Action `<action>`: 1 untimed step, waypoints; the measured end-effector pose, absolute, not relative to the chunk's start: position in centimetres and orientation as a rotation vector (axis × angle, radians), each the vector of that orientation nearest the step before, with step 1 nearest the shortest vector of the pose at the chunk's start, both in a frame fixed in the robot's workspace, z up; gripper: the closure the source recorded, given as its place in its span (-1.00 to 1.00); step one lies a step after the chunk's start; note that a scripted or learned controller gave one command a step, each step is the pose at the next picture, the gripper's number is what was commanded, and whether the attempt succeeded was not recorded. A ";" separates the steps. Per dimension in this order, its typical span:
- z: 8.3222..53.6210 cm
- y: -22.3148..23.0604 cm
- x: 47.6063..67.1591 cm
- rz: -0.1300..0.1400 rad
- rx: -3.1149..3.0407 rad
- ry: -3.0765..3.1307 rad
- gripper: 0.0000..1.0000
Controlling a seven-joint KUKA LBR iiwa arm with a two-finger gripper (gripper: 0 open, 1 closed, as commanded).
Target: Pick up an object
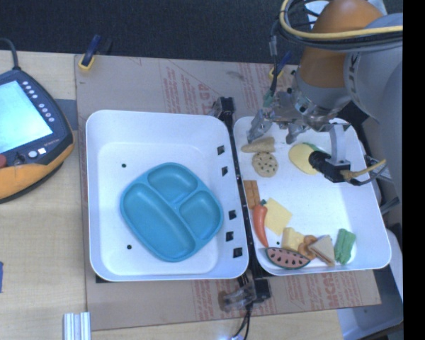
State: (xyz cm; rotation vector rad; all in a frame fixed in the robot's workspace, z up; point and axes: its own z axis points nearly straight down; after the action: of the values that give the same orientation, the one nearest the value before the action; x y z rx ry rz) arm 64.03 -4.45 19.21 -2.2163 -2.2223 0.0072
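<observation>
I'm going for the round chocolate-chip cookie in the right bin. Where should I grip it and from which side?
Come straight down on the round chocolate-chip cookie. It lies flat, so pinch it across its rim. Probably set the fingers left and right: a tan flat biscuit crowds its upper edge, while the white right bin's floor is bare on its right.

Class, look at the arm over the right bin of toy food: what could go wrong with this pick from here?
1. The tool hangs by the bin's far rim; it may strike the wall.
2. The cracker and cookie lie nearly touching, so a grasp might nudge or catch both.
3. Both look flat and could slip.
</observation>
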 end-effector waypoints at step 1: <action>19.2 -2.8 64.9 0.002 -2.215 -2.229 -1.00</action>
State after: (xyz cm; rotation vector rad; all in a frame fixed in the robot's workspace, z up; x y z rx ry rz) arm 64.87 -2.83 19.24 -2.2148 -2.2286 0.0024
